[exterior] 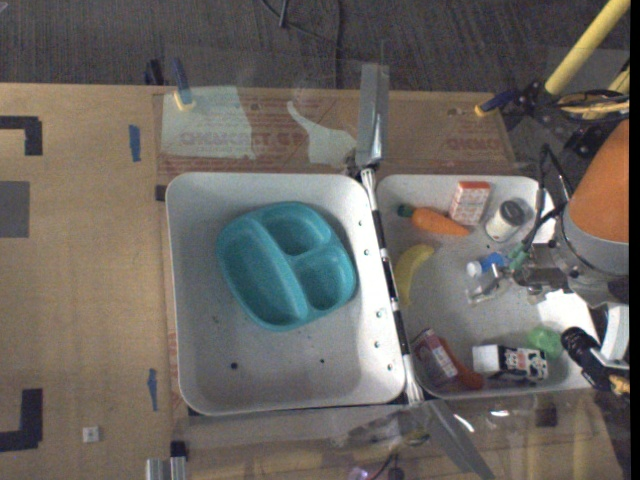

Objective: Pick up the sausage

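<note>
The sausage, dark red-brown and stubby, lies in the near left corner of the right bin, close to the bin's front wall. My gripper hangs over the middle of the right bin, up and to the right of the sausage and well apart from it. A small blue piece sits just beside the gripper. The grey arm with its orange band comes in from the right edge.
The right bin also holds a carrot, a yellow banana, a small red-and-white box, a round can, a black-and-white carton and a green item. A teal divided plate lies in the left bin.
</note>
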